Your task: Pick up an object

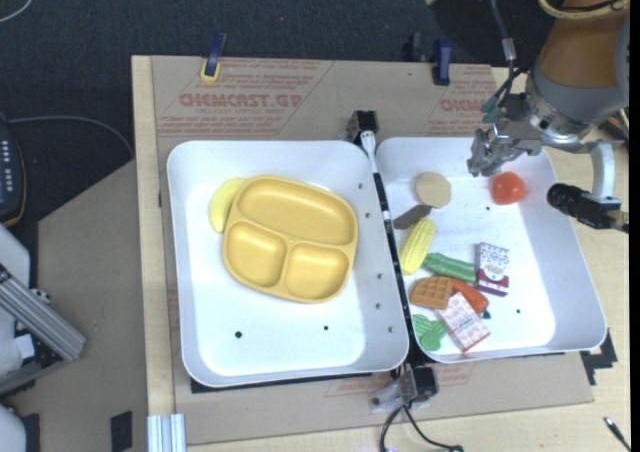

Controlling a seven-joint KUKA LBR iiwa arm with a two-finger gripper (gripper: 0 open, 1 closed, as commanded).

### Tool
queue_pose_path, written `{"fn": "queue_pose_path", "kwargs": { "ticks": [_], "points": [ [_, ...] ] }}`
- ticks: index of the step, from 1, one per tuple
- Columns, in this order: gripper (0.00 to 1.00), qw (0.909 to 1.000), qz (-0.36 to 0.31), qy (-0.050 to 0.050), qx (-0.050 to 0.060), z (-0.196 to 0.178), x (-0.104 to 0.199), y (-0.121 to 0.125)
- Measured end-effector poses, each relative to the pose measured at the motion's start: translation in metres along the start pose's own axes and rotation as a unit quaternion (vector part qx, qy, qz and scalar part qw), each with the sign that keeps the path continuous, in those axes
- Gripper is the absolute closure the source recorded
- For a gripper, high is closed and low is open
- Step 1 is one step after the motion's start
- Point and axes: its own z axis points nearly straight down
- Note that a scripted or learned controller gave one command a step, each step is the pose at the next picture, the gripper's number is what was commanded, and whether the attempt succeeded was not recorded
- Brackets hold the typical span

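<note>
Roughly at mid-frame, two white bins sit side by side on the bench, their inner rims touching along a black divider. The left bin point(200, 270) is mostly taken up by a yellow divided tray point(290, 237), leaving bare floor along its lower and left edges. The right bin point(560, 270) has open room along its right side and upper left corner; its toys crowd the lower left: a corn cob point(418, 244), a green pea pod point(450, 266), a waffle point(433, 291), a red-and-white carton point(494, 268) and another packet point(466, 323). A tan round cookie point(433, 188) lies higher up, and a red tomato point(508, 187) sits apart near the upper right. The arm point(585, 50) leans in from the upper right, orange band above the wrist. Its gripper point(490, 155) hangs over the bin's upper edge, just left of and above the tomato, with nothing visibly held.
</note>
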Motion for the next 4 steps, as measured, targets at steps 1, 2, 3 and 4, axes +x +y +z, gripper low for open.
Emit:
{"fn": "queue_pose_path", "kwargs": {
  "ticks": [1,2,3,4],
  "points": [
    [1.00,1.0000,0.000,0.000,0.001,0.001,0.054,-0.011],
    [1.00,1.0000,0.001,0.000,0.002,0.004,0.096,-0.048],
    [1.00,1.0000,0.003,-0.001,0.002,0.020,0.103,-0.046],
    [1.00,1.0000,0.003,-0.001,0.001,0.019,0.099,-0.047]
  ]
}}
